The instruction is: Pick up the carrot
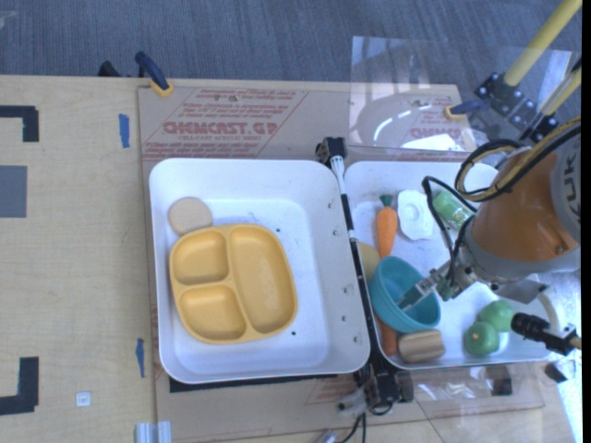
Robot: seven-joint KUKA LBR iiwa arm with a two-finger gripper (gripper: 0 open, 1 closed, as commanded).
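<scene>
**Claw over the blue bowl, carrot lying free in the right bin**

I see the carrot [385, 231] lying in the right bin [528, 362], close to that bin's left wall, its green top pointing toward twelve o'clock and its orange tip toward six. Nothing grips it. At about seven o'clock from the carrot its tip comes just beside the rim of a blue bowl [403, 295], and at three o'clock from its top sits a fried egg toy [413, 218], near but apart from it.

My arm [522, 220] comes in from three o'clock, orange band uppermost. The gripper [417, 293] hangs over the blue bowl, at roughly five o'clock from the carrot and apart from it. Its fingers look drawn close together with nothing between them, though they are small and dark against the bowl, so I cannot tell for sure.

At six o'clock from the bowl lies a tan wooden block [421, 345], touching or nearly touching the bowl's rim. Two green fruits [488, 329] sit at four o'clock from the bowl.

In the left bin [242, 179] a yellow divided plate [232, 281] lies in the middle, with a beige round disc [190, 214] just beside its rim at eleven o'clock.
</scene>
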